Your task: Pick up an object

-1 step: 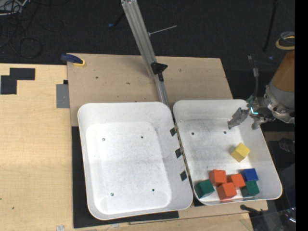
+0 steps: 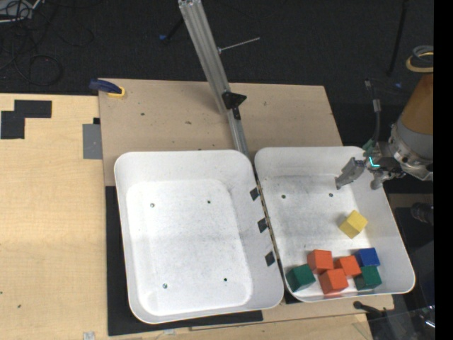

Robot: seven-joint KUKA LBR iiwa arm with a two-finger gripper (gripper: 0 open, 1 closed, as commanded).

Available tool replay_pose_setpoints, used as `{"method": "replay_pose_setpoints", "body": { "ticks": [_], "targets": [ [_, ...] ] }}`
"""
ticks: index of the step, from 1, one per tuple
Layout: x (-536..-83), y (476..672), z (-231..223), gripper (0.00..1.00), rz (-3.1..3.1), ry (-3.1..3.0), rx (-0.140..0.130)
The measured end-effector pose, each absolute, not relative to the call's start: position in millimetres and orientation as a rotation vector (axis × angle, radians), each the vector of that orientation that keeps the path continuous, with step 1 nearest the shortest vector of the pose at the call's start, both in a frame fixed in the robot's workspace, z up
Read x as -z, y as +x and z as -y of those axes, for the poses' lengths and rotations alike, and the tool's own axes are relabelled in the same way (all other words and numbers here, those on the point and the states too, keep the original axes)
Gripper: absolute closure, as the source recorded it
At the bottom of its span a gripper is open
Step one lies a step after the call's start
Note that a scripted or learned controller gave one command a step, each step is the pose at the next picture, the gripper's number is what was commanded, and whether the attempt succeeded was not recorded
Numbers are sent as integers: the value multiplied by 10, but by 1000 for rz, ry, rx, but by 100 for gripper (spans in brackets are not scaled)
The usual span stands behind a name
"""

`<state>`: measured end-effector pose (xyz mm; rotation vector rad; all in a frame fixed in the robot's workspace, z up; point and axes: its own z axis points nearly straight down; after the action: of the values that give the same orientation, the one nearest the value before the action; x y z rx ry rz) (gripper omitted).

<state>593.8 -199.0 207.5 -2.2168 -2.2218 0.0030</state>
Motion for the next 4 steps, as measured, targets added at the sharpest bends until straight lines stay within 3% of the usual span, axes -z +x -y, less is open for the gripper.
{"method": "replay_pose_setpoints", "body": {
  "ticks": [2,3,4],
  "targets": [
    [-917,5887,2004,0,2220,-2215,-5],
    [-913,5888,2005,0,2219,-2220,-2],
    [-1012,5885,2014,100,2215,-2223,-2]
  ]
}}
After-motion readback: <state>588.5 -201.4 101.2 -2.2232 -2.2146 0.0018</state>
